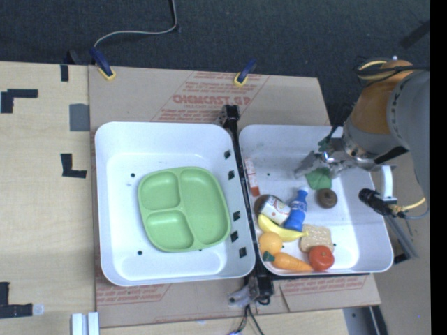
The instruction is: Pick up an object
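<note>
This is a robotics lab. A table (42, 187) topped with plywood carries a cardboard sheet (202, 96) held down by yellow-and-blue clamps (103, 66), two white bins (112, 145) set side by side, black tape marks (70, 166), a loose cable (150, 26) over dark carpet (279, 19), and plastic toy food (297, 246).

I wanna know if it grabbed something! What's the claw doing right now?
Claw: over the right bin, just above the green object; cannot tell whether it is holding anything.
</note>
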Controlling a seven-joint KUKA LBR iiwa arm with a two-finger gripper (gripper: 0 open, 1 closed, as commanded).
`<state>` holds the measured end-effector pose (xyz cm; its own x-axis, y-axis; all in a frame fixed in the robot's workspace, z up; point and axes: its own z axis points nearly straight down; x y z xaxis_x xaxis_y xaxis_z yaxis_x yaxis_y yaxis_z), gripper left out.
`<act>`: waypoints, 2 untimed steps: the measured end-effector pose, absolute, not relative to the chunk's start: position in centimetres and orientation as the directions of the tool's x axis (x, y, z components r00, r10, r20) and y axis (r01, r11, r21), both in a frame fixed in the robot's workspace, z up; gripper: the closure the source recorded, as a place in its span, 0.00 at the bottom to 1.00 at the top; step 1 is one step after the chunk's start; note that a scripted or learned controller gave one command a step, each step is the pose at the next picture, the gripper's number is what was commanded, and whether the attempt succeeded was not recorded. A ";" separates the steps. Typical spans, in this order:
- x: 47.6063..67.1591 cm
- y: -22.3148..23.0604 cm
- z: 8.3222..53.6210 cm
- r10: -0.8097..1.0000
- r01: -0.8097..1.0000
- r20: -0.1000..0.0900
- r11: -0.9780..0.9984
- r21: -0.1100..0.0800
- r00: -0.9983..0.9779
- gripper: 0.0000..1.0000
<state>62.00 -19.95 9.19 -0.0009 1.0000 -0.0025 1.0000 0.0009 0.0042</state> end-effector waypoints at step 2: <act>64.2 -20.5 8.7 1.000 1.000 -0.003 0.003 0.006 -0.003 0.00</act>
